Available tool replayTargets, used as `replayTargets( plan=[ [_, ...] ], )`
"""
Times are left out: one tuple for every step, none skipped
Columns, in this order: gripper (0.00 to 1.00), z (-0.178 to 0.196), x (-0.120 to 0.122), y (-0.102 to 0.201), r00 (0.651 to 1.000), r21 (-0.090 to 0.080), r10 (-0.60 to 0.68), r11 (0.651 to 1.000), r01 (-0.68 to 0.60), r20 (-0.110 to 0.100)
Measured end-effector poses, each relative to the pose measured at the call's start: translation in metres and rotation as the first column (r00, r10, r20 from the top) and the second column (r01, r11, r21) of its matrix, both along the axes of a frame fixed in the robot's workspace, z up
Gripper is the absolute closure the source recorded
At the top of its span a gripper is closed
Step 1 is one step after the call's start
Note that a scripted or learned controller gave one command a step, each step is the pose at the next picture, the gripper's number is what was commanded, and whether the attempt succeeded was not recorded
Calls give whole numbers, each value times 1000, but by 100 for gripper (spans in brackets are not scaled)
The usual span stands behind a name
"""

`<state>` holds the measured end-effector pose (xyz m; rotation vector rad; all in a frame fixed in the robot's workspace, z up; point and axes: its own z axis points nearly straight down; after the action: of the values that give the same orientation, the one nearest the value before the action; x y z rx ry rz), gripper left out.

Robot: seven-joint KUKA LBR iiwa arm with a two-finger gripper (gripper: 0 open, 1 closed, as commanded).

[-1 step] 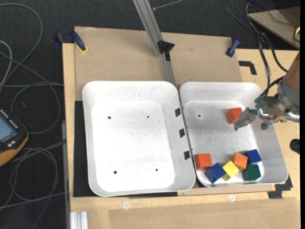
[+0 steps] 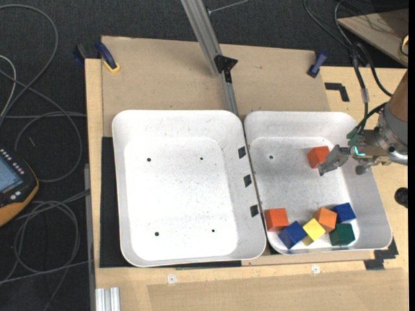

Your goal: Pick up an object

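In the right bin (image 2: 292,125), my gripper (image 2: 345,165) hangs over the upper right part, with its jaws spread open and nothing between them. An orange cube (image 2: 318,155) lies just to the left of the left finger (image 2: 329,161), outside the gap; I cannot tell whether they touch. Along the bin's near edge lies a cluster of cubes: an orange one (image 2: 277,218), a blue one (image 2: 293,233), a yellow one (image 2: 314,229), another orange one (image 2: 327,218), another blue one (image 2: 344,211) and a green one (image 2: 342,234).
The left bin (image 2: 130,173) adjoins the right one, joined by black clips (image 2: 247,180). A slanted metal bar (image 2: 207,37) crosses the back of the bench. Cables trail on the floor at the left.
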<state>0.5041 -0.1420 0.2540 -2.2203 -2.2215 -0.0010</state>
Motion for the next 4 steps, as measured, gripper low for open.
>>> replayTargets(
  plan=[
    [0, -43, 0, 4, 1000, 1, 0, 1000, 0, -6],
    [0, -95, 7, -2, 1000, 2, -1, 1000, 1, -7],
    [0, -148, 5, -2, 1000, 2, 0, 1000, 0, -7],
    [100, -134, 8, -2, 1000, 0, -1, 1000, 1, 2]
  ],
)
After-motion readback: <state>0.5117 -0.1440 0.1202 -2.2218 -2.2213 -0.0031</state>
